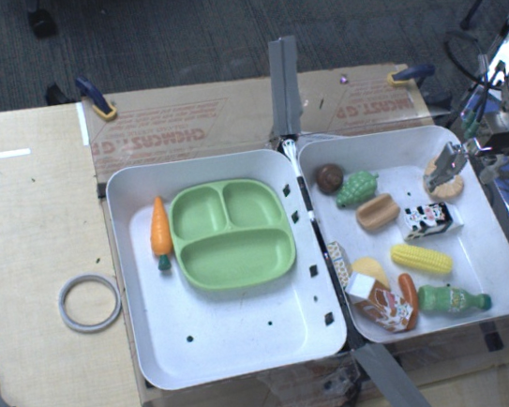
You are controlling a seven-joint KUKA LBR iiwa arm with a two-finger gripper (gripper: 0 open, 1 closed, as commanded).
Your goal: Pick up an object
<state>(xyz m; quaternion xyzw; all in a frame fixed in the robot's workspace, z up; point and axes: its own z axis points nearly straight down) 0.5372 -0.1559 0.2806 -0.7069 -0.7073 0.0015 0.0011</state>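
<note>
From the overhead camera view: gripper [443, 171] low in the right bin [492, 210], near its far right corner, metal fingers [450, 163] spread a little over a tan, cookie-like piece [448, 186] at the wall; whether anything is actually clamped between them, impossible to tell from this angle, so best treated as not yet holding. Judged to be at the closing stage of the grasp. To do it well: centre over the tan piece, sink until both tips pass its edge, close squarely, then lift straight up and clear of the bin wall, which sits very close on the right. Just beside and toward the near side, a small black-and-white carton [427, 219]; further along, a corn cob [421, 259] and a green bottle [452, 299], well apart from the tips. Toward the left of that bin, a hot dog [377, 213], a green vegetable [357, 188] and a brown ball [329, 177]. In the left bin [247, 341], a green tray [232, 232] and a carrot [159, 229], far from reach.
</note>
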